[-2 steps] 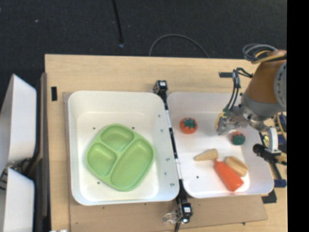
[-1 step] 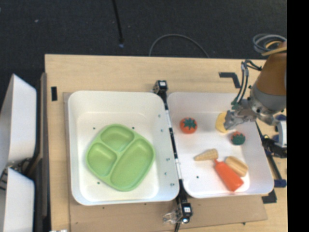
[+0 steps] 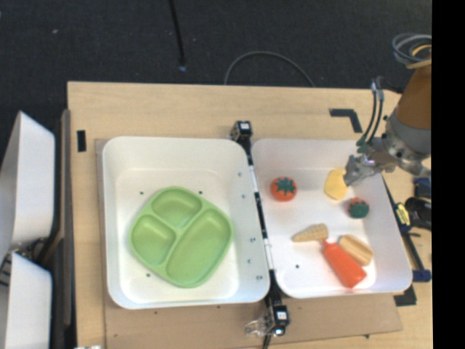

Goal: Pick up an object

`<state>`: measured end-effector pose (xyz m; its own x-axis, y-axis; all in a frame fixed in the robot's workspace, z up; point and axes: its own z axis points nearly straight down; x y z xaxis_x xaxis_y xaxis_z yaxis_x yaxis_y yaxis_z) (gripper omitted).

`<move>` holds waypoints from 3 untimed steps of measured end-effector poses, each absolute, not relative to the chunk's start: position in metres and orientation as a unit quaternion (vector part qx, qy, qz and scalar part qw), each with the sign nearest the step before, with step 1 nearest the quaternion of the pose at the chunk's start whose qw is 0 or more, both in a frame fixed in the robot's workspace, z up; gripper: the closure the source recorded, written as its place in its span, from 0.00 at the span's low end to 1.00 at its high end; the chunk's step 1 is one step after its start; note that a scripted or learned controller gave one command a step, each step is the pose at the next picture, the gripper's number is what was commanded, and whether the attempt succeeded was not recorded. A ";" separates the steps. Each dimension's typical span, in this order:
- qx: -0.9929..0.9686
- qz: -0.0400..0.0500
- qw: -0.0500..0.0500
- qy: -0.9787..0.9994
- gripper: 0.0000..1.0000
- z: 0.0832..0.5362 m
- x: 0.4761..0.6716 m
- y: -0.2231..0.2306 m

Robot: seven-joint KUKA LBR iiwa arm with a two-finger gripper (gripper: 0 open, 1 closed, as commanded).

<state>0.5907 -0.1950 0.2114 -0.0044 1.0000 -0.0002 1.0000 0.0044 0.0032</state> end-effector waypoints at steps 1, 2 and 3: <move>0.706 0.001 0.001 0.709 1.00 0.243 0.593 -0.196; 0.705 -0.001 -0.001 0.709 1.00 0.231 0.605 -0.141; 0.704 -0.001 -0.002 0.710 1.00 0.235 0.604 -0.090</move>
